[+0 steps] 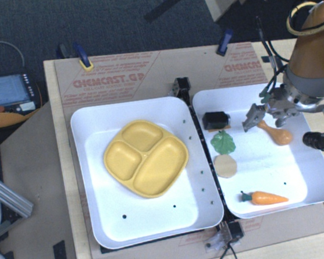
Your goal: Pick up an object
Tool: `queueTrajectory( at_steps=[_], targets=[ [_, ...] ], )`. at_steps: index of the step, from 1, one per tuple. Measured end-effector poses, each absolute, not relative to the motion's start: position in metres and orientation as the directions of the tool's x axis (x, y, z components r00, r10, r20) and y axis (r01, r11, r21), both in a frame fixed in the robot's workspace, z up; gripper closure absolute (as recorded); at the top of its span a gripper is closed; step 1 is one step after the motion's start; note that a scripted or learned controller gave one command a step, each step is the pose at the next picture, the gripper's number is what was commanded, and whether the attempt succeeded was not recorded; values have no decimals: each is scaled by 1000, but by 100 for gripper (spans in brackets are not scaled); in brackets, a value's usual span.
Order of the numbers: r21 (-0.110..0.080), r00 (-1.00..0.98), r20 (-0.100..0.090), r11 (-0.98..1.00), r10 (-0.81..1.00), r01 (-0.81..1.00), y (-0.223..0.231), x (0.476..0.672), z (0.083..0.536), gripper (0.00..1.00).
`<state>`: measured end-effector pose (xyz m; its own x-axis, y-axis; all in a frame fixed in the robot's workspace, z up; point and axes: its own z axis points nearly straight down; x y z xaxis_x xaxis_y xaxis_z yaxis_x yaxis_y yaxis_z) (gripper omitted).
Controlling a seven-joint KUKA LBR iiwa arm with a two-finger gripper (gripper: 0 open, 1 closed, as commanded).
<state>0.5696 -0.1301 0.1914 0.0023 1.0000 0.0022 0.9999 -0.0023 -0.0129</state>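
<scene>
My gripper (265, 120) hangs over the upper right part of the right bin (310, 190), its two grey fingers spread open. A tan, drumstick-shaped object (278, 134) lies just below it, its thin end pointing up between the fingers; the fingers are not closed on it. Further left in the same bin lie a black block (215, 119), a green leafy piece (223, 142) and a beige round piece (226, 166). An orange carrot (266, 197) lies near the bin's front edge.
The left bin (103, 221) holds a yellow divided plate (146, 157). A raised divider with clamps (202, 150) runs between the two bins. The arm's orange band and grey body (313, 60) stand over the right bin's far right corner.
</scene>
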Motion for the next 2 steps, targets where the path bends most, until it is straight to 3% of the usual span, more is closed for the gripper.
queueTrajectory(
  at_steps=[1,2],
  targets=[
    [-1,0,0,0,1000,1000,-130,573,198,0],
    [-7,1,2,-1,1000,1000,-131,573,155,0]
  ],
)
